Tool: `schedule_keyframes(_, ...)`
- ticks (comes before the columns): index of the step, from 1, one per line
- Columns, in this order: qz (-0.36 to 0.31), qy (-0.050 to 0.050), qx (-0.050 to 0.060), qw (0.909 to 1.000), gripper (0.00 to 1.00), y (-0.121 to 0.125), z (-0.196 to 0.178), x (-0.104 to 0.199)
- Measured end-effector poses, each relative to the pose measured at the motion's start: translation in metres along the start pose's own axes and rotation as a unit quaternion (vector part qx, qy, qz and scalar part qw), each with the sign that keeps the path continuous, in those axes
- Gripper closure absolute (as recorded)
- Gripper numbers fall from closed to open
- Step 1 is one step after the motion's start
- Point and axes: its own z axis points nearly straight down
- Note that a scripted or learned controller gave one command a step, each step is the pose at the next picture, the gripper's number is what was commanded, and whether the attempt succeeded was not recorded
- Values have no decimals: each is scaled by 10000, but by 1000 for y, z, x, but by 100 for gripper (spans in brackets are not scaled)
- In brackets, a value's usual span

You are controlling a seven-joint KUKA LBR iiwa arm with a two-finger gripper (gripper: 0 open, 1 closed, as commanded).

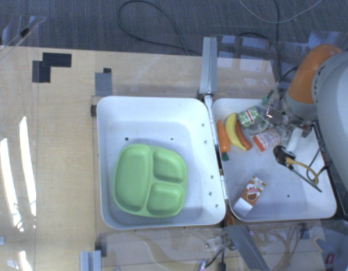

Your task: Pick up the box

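In the right bin [309, 208], a small brown and white box [250, 193] lies tilted near the front left corner. A green and white packet [248, 117] and an orange and white packet [266, 139] lie at the back of this bin. My gripper [272, 115] hangs over the back of the right bin, right beside these two packets and well behind the brown box. The grey arm with its orange band [308, 79] covers the bin's right side.
A yellow banana [235, 132] and an orange carrot [222, 136] lie by the right bin's left wall. A green divided plate [149, 180] sits in the left bin [112, 117]. A black cable [301, 168] loops below the wrist.
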Motion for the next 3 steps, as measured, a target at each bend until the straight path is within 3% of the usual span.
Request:
schedule_keyframes(1, -48, 11, -40, 10000, 100, 1, -11, 3)
schedule_keyframes(2, -1214, 7, -41, 9926, 100, 16, -37, -22)
schedule_keyframes(3, -918, 16, -48, 9958, 100, -28, -149, 4)
